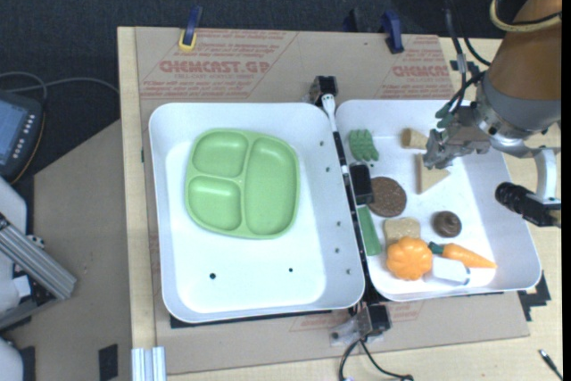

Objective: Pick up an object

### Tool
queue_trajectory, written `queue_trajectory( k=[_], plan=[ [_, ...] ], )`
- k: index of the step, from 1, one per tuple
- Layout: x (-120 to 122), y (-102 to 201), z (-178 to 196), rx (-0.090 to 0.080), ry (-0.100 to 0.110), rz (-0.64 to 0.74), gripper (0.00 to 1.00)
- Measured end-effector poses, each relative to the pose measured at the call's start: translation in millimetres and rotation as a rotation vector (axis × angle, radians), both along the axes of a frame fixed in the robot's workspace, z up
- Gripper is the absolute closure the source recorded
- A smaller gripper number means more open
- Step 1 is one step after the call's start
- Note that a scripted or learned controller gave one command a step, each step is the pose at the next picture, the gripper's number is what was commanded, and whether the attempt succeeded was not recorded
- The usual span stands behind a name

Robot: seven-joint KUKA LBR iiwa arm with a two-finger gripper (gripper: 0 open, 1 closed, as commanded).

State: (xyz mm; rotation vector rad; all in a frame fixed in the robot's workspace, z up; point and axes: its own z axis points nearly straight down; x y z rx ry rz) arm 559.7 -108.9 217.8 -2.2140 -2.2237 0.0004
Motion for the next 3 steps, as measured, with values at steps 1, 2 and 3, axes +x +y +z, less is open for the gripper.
queue_trajectory(
  k=[1,2,3],
  plan=[
    [-3,51,-7,0.001,-0.001,0.001,1.00],
    [-1,104,13,-0.001,-0.007,0.002,1.00],
    [-11,117,16,-0.001,-0.001,-0.002,1.00]
  ],
)
